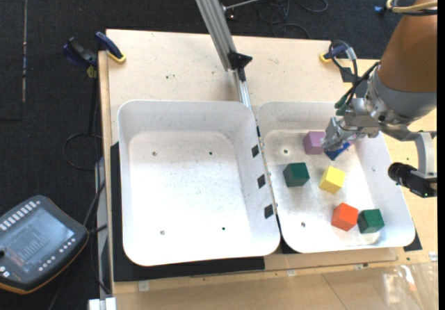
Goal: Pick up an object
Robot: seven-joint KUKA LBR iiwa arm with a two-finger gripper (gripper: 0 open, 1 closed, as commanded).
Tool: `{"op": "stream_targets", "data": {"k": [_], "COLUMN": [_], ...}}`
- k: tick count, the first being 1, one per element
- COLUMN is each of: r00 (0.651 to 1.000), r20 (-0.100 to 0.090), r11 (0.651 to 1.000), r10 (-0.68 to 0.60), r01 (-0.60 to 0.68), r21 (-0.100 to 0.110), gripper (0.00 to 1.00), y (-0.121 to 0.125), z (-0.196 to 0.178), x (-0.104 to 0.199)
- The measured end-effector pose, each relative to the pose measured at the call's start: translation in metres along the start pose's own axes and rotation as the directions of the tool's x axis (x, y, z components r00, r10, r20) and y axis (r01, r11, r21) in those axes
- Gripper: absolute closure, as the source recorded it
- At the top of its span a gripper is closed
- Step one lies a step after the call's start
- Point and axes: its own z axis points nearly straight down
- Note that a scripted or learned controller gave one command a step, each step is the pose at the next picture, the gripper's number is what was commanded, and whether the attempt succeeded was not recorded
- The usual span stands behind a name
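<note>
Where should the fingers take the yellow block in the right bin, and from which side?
Come straight down from above onto the yellow block and close on two opposite flat sides. It sits turned diamond-wise to the bin walls, so the wrist likely needs rotating to square up. The green block to its left and the orange block below stand apart, leaving room around it.

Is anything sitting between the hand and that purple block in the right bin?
Nothing visible does. The hand is low in the right bin, right beside the purple block, with no other block between them. The green block and yellow block lie nearer the camera, off that line.
</note>
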Motion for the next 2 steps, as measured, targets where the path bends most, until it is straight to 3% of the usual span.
{"op": "stream_targets", "data": {"k": [2], "r00": [1.0], "r20": [0.0], "r11": [1.0], "r10": [0.0], "r01": [0.0], "r21": [0.001], "gripper": [1.0], "y": [0.026], "z": [0.028], "x": [0.095]}}
